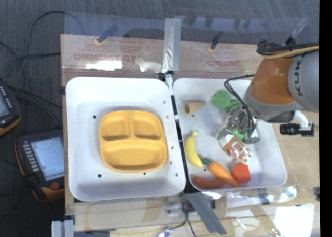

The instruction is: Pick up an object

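My gripper (236, 127) reaches down into the right bin (270, 176) from the right, under the orange wrist band. Its tip sits just above an orange-and-white block (237, 151) and beside a green leafy toy (224, 100). A small green piece (236, 130) lies right at the tip; whether it is held is unclear. Lower in the bin lie a banana (193, 149), a carrot (223, 172), a red sausage (207, 182) and a red cube (241, 172). A cone (194, 107) lies near the bin's top left.
The left bin (78, 127) holds a yellow divided tray (133, 139). A metal strip (171, 49) runs up between the bins. Cables and two handheld controllers (39, 161) sit left of the bench.
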`<state>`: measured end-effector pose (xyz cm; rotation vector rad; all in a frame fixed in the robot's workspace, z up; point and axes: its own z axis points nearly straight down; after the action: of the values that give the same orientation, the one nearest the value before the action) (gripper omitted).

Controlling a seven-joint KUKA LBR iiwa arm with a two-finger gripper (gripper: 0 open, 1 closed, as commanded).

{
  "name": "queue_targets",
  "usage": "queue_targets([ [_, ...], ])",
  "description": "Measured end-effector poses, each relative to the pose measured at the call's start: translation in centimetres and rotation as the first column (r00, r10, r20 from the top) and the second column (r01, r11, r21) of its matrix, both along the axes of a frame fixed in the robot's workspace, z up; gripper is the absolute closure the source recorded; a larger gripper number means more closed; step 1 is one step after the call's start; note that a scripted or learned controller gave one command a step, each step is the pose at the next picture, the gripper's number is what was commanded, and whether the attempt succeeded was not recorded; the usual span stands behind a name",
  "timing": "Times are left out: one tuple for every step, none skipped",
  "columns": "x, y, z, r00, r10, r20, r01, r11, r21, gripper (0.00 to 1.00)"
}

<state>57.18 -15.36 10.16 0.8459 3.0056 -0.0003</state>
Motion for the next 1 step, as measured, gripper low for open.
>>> queue_targets([
  [0.88,8.25,9.69,0.977,-0.213,-0.017,0.214,0.977,0.005,1.00],
])
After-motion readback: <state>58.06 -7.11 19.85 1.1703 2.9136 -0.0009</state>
